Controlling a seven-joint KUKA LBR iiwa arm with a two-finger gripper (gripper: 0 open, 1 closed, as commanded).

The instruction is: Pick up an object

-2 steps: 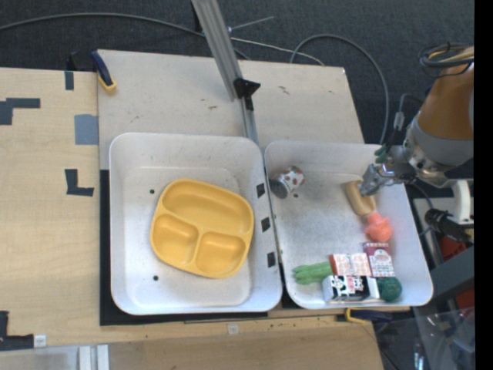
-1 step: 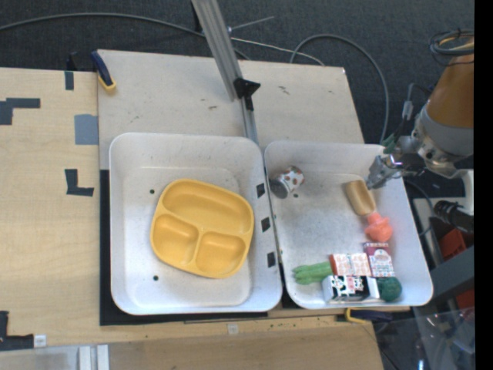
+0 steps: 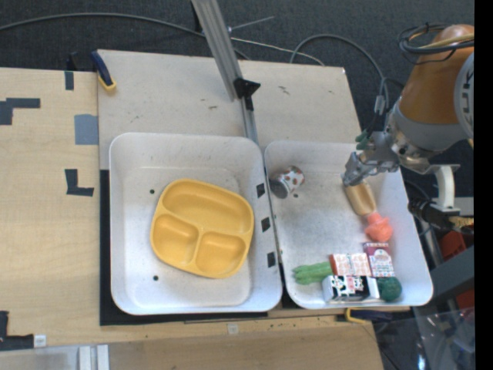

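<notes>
Little toy foods are sitting in a heap at the near corner of the right bin (image 3: 308, 206): a green vegetable (image 3: 311, 272), some small boxes (image 3: 360, 265) with red and white labels, a black and white carton (image 3: 348, 286) and a dark green ball (image 3: 390, 289). They are bunching up there, maybe because the bin floor is sloping that way. A bit farther back, an orange carrot shape (image 3: 378, 227) is lying against the right wall, and a tan bread roll (image 3: 360, 198) is lying just behind it. A small red and white toy (image 3: 290, 180) is sitting alone near the middle wall. The left bin (image 3: 123, 206) is holding a yellow divided plate (image 3: 202, 227), lying flat. Both bins are resting on the tabletop (image 3: 177, 91). The pincer (image 3: 360, 168) is hanging right over the far end of the bread roll, so the roll is looking like the thing to pick. Its tips are looking dark and close together, but I cannot tell how far open it is or if it is touching the roll. Nothing is showing between its tips.
</notes>
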